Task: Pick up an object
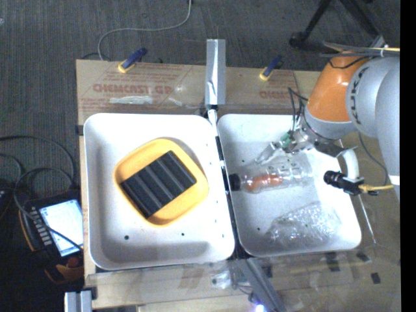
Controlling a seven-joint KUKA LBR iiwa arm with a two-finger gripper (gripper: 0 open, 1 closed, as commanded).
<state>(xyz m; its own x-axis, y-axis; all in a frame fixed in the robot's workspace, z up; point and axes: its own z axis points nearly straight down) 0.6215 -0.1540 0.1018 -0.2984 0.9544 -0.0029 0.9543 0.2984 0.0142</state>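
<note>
Overhead, grey arm [380,103] reaching over the right bin [351,239]

Left bin [97,174] holds a yellow tray with black ribbed insert [161,181]; right bin holds a clear bottle with orange contents [273,177] and crumpled clear plastic [305,223]; gripper [294,138] sits above the bottle, grip state unclear from this angle

You're looking at a lab: left of the arm [364,103], clamps [132,59] pin cardboard [130,90] over carpet [52,18] strewn with cables [32,164].
</note>
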